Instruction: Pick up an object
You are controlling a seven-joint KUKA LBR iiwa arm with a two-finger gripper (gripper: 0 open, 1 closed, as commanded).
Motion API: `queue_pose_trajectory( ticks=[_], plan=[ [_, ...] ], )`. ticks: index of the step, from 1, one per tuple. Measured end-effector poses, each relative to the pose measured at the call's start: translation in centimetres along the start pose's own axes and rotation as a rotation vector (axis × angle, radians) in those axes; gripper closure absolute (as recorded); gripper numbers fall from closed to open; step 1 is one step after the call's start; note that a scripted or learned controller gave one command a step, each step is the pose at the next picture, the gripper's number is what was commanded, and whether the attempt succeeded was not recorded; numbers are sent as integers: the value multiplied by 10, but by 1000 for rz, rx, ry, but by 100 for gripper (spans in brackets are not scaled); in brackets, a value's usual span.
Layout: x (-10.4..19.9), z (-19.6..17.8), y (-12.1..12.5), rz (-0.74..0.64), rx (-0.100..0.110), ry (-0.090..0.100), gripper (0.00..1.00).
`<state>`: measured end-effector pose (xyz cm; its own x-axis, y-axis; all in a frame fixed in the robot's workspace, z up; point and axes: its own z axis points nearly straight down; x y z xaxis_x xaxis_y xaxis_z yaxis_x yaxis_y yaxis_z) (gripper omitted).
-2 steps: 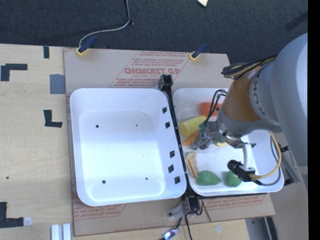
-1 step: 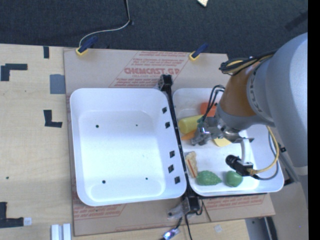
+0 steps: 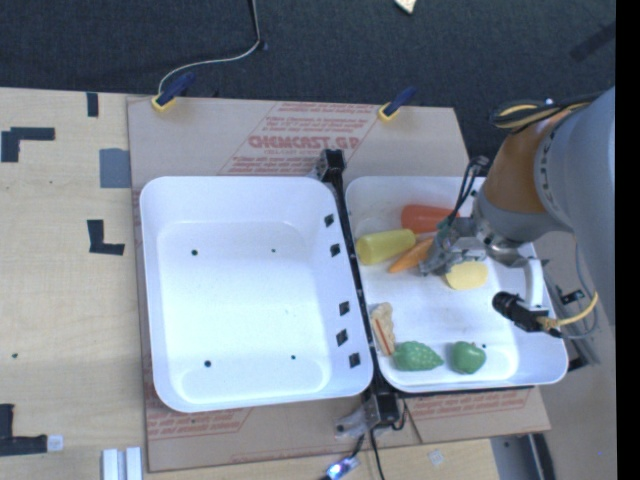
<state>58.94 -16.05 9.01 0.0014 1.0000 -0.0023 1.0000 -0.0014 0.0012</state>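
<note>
Camera view had the right bin [image 3: 545, 373] packed. Nearest its front wall sat two green pieces [image 3: 440, 356], with a tan piece [image 3: 382, 326] beside them. Farther back the gripper [image 3: 440, 258] hung over the orange carrot [image 3: 410, 259], crowded by yellow [image 3: 385, 246] and red [image 3: 428, 216] pieces. Honestly couldn't tell its grip.

A: Where's the arm [image 3: 560, 168]?
B: Behind the pincer [image 3: 440, 256], reaching in from the right, grey with its orange band just above the wrist.
A: And the pincer?
B: Low, pointing down and leftward, wrist bent above it.
</note>
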Motion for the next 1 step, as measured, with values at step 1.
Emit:
queue_pose_trajectory(
  ticks=[1],
  plan=[
    [9, 6, 51, -5, 1, 2, 100]
  ],
)
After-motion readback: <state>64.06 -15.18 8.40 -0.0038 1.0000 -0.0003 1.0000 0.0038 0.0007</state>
